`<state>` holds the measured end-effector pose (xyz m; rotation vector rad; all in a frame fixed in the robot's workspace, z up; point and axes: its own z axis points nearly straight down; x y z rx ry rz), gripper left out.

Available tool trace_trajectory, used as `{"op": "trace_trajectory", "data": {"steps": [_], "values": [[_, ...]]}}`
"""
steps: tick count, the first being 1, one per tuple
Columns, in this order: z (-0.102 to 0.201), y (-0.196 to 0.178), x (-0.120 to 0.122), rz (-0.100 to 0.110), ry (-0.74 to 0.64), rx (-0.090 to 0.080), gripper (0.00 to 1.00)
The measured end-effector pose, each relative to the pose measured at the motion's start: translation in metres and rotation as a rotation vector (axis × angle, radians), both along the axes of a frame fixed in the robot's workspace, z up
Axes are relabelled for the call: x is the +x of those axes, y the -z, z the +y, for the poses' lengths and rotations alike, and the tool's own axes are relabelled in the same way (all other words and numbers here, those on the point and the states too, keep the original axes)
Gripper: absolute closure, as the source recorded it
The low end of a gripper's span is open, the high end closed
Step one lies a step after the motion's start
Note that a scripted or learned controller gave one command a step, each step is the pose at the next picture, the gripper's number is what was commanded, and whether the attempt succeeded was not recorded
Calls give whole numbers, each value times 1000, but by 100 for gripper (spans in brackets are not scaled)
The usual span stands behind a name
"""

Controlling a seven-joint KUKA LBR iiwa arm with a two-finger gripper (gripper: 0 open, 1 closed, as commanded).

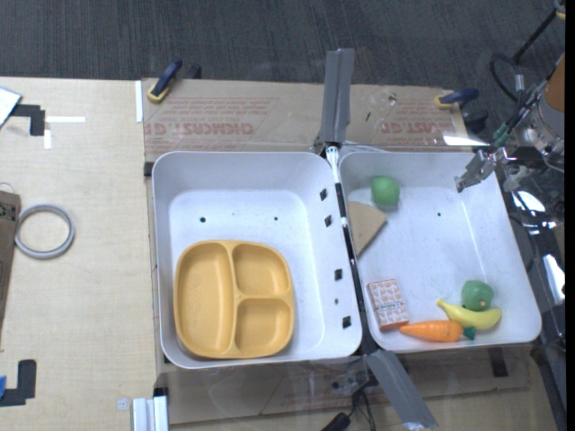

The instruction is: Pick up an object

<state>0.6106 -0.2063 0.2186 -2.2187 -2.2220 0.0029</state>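
- Currently the right bin [503,241] holds every candidate; the gripper [474,174] hangs over its far right corner, and I can't tell its state.
- Carrot [431,331] lies along the near edge, long axis left-right, tip left.
- Best approach, I'd say: descend straight, close across its width.
- Banana [470,316] touches it, so keep clear.

The pale wooden bench [81,321] carries two white bins — left bin [171,187], right bin [517,268] — with a tape roll [41,231] lying far left.
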Motion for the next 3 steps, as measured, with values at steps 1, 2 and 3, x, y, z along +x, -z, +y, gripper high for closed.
{"op": "trace_trajectory", "data": {"steps": [1, 2, 3], "values": [[-16, 21, -14, 0, -68, 0, 0], [59, 91, 1, 1, -69, 0, 0], [65, 84, -106, 0, -54, 0, 0]]}}
